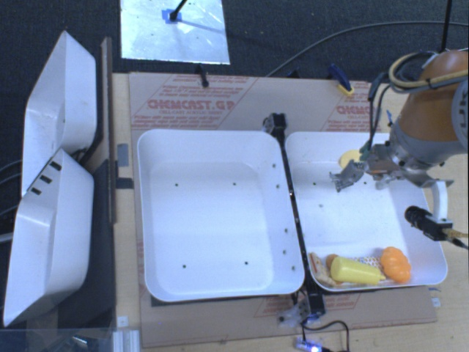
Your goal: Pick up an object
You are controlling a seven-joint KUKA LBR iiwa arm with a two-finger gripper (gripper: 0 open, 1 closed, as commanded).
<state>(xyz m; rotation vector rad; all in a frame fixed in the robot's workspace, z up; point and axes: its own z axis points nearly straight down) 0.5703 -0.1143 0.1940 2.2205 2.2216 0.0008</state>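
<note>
Nearest, along the right bin's (322, 218) front wall, lie a yellow bottle (355, 271), an orange ball (396, 264) and a cracker (319, 268), well apart from the jaws (350, 174). Those hang near the bin's back wall, just beside a yellow piece (349, 157) partly hidden by the arm; whether they are open I cannot tell. "CHEMCAST GP" is printed on the tabletop (190, 103).

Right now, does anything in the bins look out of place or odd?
Nothing looks spilled or damaged. The objects are just crowded into the right bin near corner: a yellow piece, an orange one. Another yellow object sits beside the gripper.
</note>
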